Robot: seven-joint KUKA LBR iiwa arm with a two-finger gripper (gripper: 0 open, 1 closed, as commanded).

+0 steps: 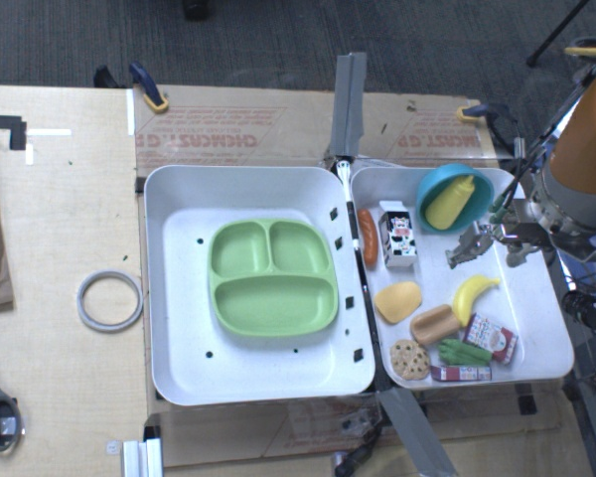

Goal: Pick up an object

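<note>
1. The gripper (485, 242) is seen hovering over the right bin (546, 361), its fingers spread and nothing between them.
2. No object has been lifted yet; the pick is judged to be at the approach stage.
3. A banana (472, 295) lies just below the gripper, and a blue bowl (433, 182) with a yellow item in it sits just above and to its left.
4. A milk carton (398, 234) stands farther to the left.
5. Descent, closing and lifting are left to be done.

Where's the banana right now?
The banana lies in the right bin, just below the claw, between the bread roll and the red carton.
</note>
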